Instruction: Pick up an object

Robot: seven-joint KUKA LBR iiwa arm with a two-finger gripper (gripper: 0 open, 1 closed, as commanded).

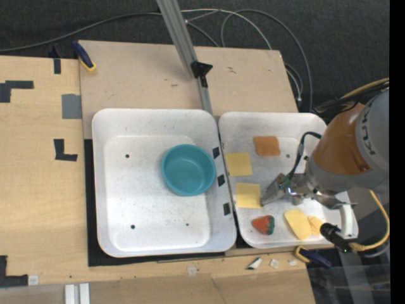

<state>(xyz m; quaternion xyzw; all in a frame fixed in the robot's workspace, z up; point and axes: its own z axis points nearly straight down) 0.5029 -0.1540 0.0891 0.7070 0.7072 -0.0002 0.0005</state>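
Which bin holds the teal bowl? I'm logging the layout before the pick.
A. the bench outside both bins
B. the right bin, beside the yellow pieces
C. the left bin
C: the teal bowl sits in the left bin, while the yellow pieces lie in the right bin.

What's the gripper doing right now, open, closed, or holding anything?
Gripper: low in the right bin, beside the yellow square; whether it is open or closed cannot be told, and nothing is seen held.
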